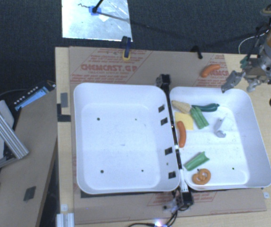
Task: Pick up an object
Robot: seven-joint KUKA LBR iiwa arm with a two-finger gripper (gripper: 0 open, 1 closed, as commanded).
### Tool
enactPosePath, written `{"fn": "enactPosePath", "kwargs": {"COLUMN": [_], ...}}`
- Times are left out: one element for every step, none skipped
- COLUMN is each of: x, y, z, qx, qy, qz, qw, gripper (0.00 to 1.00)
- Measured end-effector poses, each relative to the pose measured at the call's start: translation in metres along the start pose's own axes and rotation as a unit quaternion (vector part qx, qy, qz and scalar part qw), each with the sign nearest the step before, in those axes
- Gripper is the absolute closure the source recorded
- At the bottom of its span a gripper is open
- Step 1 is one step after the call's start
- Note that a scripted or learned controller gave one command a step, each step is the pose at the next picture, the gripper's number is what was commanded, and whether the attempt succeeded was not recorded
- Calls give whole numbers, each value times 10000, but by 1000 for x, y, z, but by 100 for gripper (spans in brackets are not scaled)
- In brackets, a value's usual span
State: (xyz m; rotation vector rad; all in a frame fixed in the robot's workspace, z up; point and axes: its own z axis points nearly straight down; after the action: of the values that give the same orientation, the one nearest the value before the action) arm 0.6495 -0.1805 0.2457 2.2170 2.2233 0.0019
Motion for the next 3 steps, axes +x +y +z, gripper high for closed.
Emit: {"fn": "enactPosePath", "kwargs": {"x": [16, 81, 98], "y": [7, -54, -16], "z": [124, 162, 160], "qx": [11, 27, -17], "qy": [5, 10, -2], "qz": [-15, -13, -14], "qw": [10000, 10000, 10000], "gripper": [0, 0, 0]}}
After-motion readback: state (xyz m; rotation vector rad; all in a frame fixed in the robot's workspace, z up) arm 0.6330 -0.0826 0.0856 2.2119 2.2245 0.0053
